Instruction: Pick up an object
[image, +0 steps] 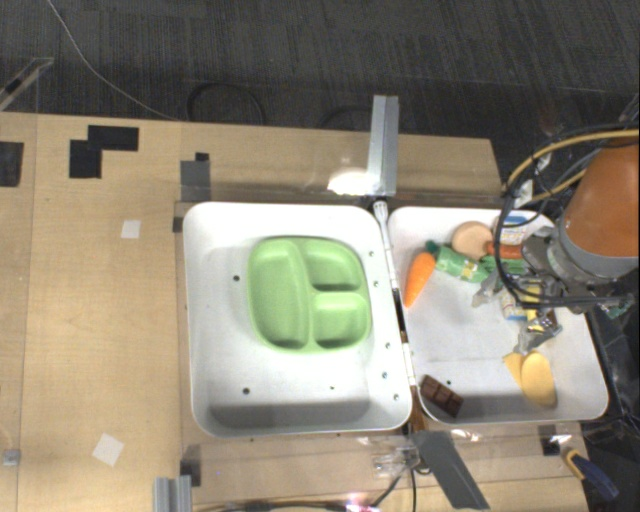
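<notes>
You are looking down at 2 shallow white bins sitting side by side on a wooden bench. The left bin (205, 330) is holding a green divided plate (305, 292) near its centre. The right bin (460, 340) is holding several small items: an orange toy carrot (418, 277) lying tilted toward its upper left, a green piece (462, 264) just beside the carrot, a tan round piece (471, 239) above that, a yellow pear-shaped piece (533, 375) at the lower right, and a dark brown block (440, 396) by the lower left rim. The arm is reaching in from the right of the frame, and the gripper (518, 300) is hanging over the right side of this bin, above the yellow piece. Cables and wrist hardware are crowding it, so you cannot tell how its jaws are standing or whether anything is caught there. The carrot is likely a light, rigid, smooth plastic toy, so it could be slipping under a pinch near its tapered tip; taking it across the thicker orange body is probably the safer hold.
</notes>
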